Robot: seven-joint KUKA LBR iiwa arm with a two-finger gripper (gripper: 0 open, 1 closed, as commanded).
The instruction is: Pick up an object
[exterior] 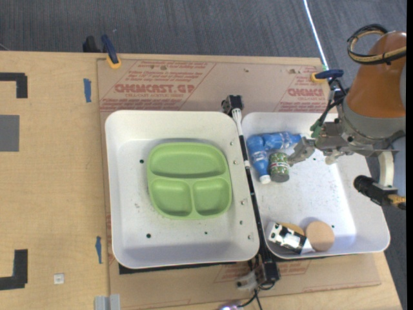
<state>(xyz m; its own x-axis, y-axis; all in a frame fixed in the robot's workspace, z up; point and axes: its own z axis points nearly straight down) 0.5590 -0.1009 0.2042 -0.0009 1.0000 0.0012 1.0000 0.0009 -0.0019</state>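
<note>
1. Tray first: a green divided tray (190, 187) lies flat in the left bin (122, 173); I judge it stiff, light, too broad to pinch except at its rim.
2. In the right bin (348, 205), against the dividing wall, a blue bottle (263, 148) lies on its side, touching a small dark-green can (279, 166). The can looks rigid and light, probably slick; I'd take it across its round body.
3. The pincer (301, 151) sits just beside the can, low over the bin; I cannot tell whether it is spread or pressed together.
4. Near the front wall lie a black-and-white object (286, 236) and a tan ball (319, 235), touching.
</note>
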